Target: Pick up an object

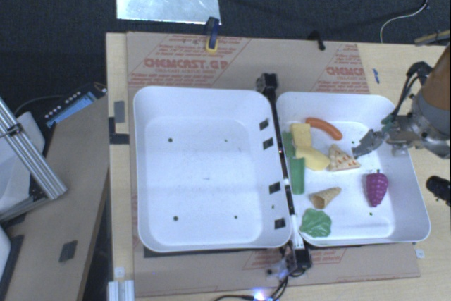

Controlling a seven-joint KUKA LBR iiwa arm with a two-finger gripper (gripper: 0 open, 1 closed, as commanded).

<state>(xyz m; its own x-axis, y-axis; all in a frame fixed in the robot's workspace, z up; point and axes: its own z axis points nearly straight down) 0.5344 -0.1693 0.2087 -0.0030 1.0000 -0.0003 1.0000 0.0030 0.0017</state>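
1. The landmark for everything below is the pizza-slice toy [343, 160], a tan wedge with red spots lying in the right bin [405, 225], roughly at that bin's middle.

2. The gripper [366, 144] hangs just to the upper right of the pizza-slice toy, its dark tip nearly over the wedge's outer corner. The arm enters from the right, so the toy lies to the gripper's lower left, a very short way off.

3. The wedge's long axis runs up and down the view with a slight lean, point toward the top, broad crust toward the bottom.

4. As to the gripper's state, I cannot tell whether it stands wide or narrow. The tip reads as one dark grey blur. Nothing appears to be held, though the view is too coarse to be sure.

5. Other candidates sit around the pizza-slice toy: a yellow block [307, 146] just to its left, an orange sausage [324, 127] above and left, an ice-cream cone [325, 197] below, a purple grape bunch [376, 188] to the lower right, a green leafy piece [316, 223] farther below, and a green stick [297, 175] to the left by the divider.

6. Judged from this, the pizza-slice toy is the nearest target; a small shift down and left, then a descent, would likely put the gripper over it.
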